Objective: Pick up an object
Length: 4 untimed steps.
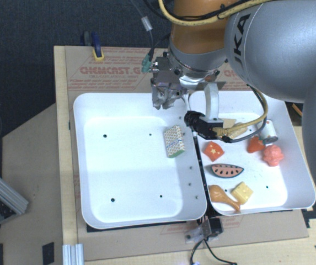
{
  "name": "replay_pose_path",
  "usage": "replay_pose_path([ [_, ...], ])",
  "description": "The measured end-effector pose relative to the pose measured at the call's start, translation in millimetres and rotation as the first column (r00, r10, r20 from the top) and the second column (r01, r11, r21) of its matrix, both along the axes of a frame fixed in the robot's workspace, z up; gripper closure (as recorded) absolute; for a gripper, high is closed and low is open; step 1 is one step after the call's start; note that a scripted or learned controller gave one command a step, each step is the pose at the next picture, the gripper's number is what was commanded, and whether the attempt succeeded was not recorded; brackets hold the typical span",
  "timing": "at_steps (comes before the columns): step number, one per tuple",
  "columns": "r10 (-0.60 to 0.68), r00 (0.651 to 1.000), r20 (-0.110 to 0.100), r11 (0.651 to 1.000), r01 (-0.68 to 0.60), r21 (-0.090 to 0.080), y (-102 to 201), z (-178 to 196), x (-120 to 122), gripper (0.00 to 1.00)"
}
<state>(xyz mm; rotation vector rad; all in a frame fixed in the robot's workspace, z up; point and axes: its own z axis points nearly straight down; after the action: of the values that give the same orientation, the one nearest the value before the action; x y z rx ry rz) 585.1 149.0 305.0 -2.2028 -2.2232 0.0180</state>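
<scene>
The two-finger gripper [163, 101] hangs released and empty at the left white bin's [91, 164] far rim; best to centre over the green-white patterned block [173, 141] before descending.

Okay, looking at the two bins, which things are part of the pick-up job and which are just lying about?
Part of the job:
- gripper, over the left bin's far edge
- patterned block in the left bin
- in the right bin: red cube, watermelon slice, yellow block, pink lump

Just lying about:
- blue and yellow clamp on the board's far edge
- cables at the front
</scene>
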Motion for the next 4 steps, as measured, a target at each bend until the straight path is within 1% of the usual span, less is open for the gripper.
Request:
replay_pose_path([
  [1, -0.011, 1.0, 0.023, 1.0, 0.011, 0.001, -30, 66, -1, 1.0],
  [2, -0.001, 1.0, 0.004, 1.0, 0.001, -0.001, 38, -15, -58, 1.0],
  [3, -0.008, 0.999, 0.038, 1.0, 0.007, 0.007, 29, 241, -34, 1.0],
  [4, -0.001, 1.0, 0.006, 1.0, 0.001, -0.003, 79, 148, -79, 1.0],
])
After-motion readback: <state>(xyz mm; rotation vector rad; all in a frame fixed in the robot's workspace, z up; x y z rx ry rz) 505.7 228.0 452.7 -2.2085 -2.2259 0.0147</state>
